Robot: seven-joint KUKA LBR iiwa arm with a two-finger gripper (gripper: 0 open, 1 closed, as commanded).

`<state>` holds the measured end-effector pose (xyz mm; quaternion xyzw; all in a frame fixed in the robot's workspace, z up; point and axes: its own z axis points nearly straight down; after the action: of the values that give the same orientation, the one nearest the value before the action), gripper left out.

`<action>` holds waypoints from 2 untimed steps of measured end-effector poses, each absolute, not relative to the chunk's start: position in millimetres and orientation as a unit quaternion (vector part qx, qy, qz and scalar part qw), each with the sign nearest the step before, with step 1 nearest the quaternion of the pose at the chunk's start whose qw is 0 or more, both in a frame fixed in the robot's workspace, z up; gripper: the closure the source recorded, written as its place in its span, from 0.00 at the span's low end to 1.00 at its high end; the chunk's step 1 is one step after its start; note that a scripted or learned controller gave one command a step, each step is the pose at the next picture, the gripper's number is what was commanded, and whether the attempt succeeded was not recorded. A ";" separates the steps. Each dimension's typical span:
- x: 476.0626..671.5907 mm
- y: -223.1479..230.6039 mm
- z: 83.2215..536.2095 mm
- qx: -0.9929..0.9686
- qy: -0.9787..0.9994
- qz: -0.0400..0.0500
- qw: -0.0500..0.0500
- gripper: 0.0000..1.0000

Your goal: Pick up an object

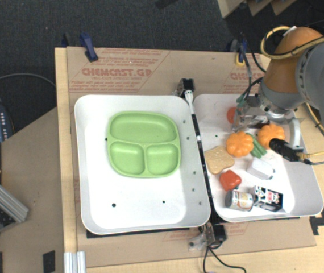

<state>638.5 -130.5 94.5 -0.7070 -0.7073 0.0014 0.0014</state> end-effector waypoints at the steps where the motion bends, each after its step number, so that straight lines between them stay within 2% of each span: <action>1: 631.6 1.3 191.3 -0.703 -0.711 -0.005 -0.002 1.00; 2: 545.7 45.5 208.0 -0.705 -0.709 0.001 0.003 1.00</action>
<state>545.7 45.5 208.0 -0.7052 -0.7090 0.0006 0.0033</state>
